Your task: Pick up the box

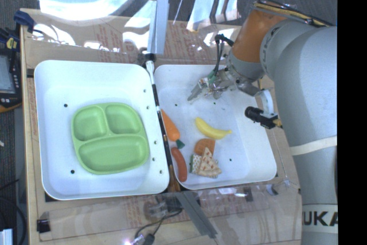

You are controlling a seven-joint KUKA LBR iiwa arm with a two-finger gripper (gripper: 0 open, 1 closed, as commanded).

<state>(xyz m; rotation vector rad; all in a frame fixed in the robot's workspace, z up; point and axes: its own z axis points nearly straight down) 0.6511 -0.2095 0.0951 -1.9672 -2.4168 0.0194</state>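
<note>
My hand (202,90) hangs open and empty over the right bin's (258,163) far end. The box (205,164) lies near the front rim, touching the sausage (179,163); I may grab both.

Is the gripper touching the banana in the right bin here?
Apart. The camera view shows the gripper near the back of the right bin, with a stretch of bare white floor between it and the banana.

The claw (198,92) hovers over the right bin (252,163), above the banana (212,129).
</note>
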